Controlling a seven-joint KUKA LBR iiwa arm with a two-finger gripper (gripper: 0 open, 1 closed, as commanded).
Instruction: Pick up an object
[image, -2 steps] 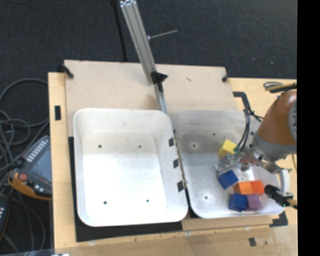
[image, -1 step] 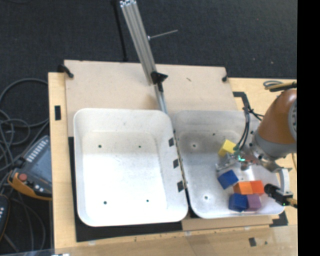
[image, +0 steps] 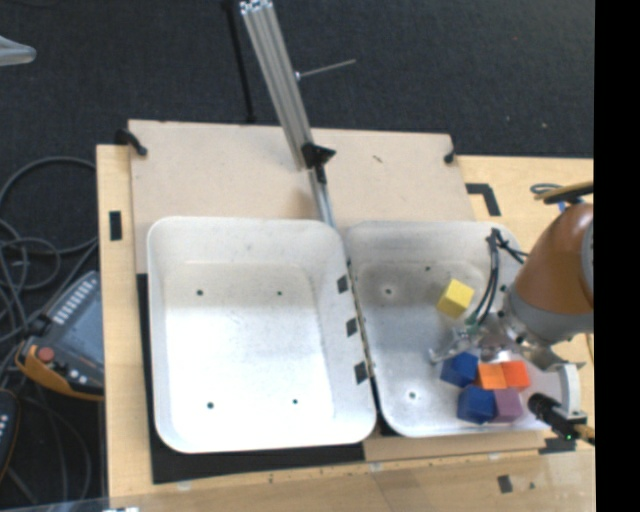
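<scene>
bench front edge (image: 300, 490): nearest to you, bare wood below both bins.
left bin (image: 165, 330): you see a shallow white tray with only small dark dots on its floor.
right bin (image: 400, 270): holds every block, all bunched toward its right end, likely why the arm works from that side.
arm (image: 560, 275): orange band leans over the right bin's right rim, wrist pointing down into the cluster.
gripper (image: 470, 345): low among the blocks, just beside the blue ones; you cannot tell how far it is spread or whether it grips anything.
orange block (image: 503, 375): a likely target; bright, boxy, touching its neighbours.
blue blocks (image: 460, 370): two, one above the other.
purple block (image: 510, 404): pale, beside the lower blue.
yellow block (image: 455, 297): small, tilted, apart from the rest.
</scene>
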